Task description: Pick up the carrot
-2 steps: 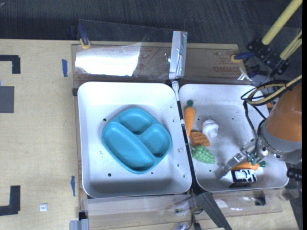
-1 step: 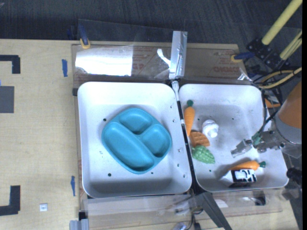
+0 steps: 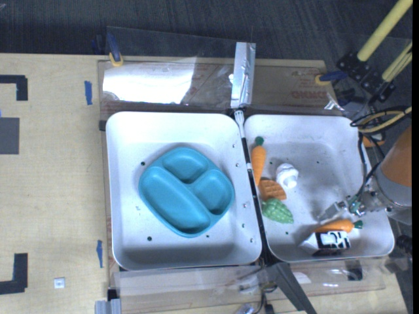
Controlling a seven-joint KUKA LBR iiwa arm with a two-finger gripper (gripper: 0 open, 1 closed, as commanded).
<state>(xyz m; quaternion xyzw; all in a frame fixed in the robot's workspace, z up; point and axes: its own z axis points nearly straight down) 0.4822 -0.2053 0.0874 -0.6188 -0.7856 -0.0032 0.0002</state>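
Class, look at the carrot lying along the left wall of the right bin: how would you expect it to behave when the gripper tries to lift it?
The carrot looks like a smooth moulded toy, so probably stiff and light. Its tapered, rounded body may roll or slip between fingers. It lies close against the wall of the right bin, which could crowd a finger on that side.

Smooth white plastic bins point(image 3: 124, 195), faintly glossy. Matt blue plastic tray point(image 3: 186, 190); pale wood-grain bench point(image 3: 49, 188). Smooth orange plastic-looking carrot point(image 3: 258, 162); shiny clear sheet point(image 3: 163, 70) behind.
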